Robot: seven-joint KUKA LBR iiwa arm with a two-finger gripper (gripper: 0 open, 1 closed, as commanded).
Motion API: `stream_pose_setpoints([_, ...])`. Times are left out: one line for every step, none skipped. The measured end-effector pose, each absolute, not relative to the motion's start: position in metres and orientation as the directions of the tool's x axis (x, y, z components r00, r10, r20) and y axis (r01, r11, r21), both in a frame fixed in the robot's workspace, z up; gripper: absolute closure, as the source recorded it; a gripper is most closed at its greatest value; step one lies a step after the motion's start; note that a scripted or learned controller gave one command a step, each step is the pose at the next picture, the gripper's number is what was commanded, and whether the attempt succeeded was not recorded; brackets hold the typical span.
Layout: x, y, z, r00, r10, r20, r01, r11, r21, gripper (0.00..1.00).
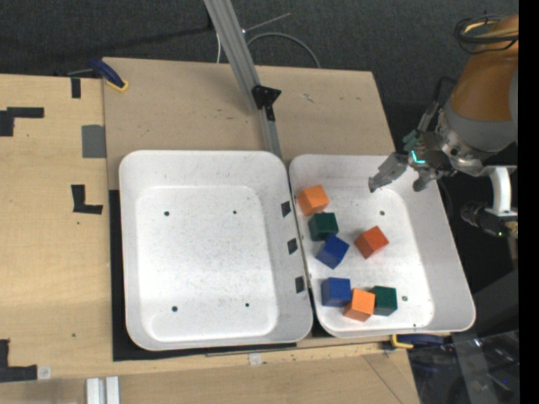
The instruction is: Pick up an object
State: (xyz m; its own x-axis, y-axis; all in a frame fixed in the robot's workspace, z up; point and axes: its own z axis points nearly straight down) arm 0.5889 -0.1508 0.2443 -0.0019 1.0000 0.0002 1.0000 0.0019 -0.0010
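Observation:
The right bin [438, 251] holds several small blocks. An orange block [315, 198] lies near its top left, with a dark green block [323, 225] and a blue block [333, 250] just below it. A red-orange block [371, 241] sits mid-bin. Along the front lie a blue block [336, 290], an orange block [361, 304] and a dark green block [385, 300]. My gripper [402, 175] hangs over the bin's upper right part, fingers spread open, nothing between them, well clear of the blocks.
The left bin [135, 225] stands beside the right one on the wooden bench. A slanted metal bar [240, 49] runs down to the gap between the bins. Black clips [292, 244] sit along the shared edge.

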Motion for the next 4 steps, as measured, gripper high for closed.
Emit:
stream_pose_setpoints([0.589, -0.147, 0.180, -0.001, 1.000, 0.001, 1.000, 0.001, -0.008, 0.00])
stream_pose_setpoints([0.585, -0.150, 0.116, -0.001, 1.000, 0.001, 1.000, 0.001, -0.009, 0.00])
stream_pose_setpoints([0.584, -0.149, 0.090, -0.001, 1.000, 0.000, 1.000, 0.001, -0.005, 0.00])
stream_pose_setpoints([0.585, -0.149, 0.101, -0.002, 1.000, 0.001, 1.000, 0.002, -0.003, 1.00])
